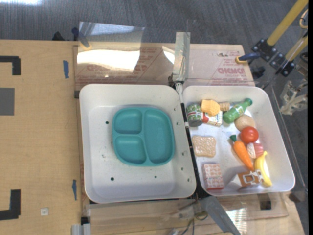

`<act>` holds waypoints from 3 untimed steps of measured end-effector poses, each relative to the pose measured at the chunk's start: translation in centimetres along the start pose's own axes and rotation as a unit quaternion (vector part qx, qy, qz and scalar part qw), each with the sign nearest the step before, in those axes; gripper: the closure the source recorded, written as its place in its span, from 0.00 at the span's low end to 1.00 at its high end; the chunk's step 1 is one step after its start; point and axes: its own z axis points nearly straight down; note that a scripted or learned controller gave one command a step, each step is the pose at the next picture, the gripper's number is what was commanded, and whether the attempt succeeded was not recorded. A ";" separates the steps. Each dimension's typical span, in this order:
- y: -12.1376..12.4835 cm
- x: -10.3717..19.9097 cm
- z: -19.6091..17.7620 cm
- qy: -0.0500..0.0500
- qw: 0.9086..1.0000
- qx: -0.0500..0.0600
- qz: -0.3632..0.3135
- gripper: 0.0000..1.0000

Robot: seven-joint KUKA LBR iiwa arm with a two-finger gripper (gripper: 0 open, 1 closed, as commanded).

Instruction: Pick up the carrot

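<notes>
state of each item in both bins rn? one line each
carrot: lying flat in right bin, ungrasped
tomato: resting against carrot's top end
banana: lying beside carrot
green bottle: on its side
can: lying tipped
teal divided plate: flat in left bin, compartments bare

We can make out red mirrored lettering on the clear sheet (215, 67) along the bench's far edge, too blurred to read. The labels on the small packages in the right bin (279, 131) are illegible to us.
</notes>
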 end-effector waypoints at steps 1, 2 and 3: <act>-0.2 -0.2 -1.2 -0.003 1.000 0.004 0.001 1.00; -0.3 -0.4 -2.4 -0.007 1.000 0.008 0.003 1.00; -0.5 -0.6 -3.6 -0.010 1.000 0.012 0.004 1.00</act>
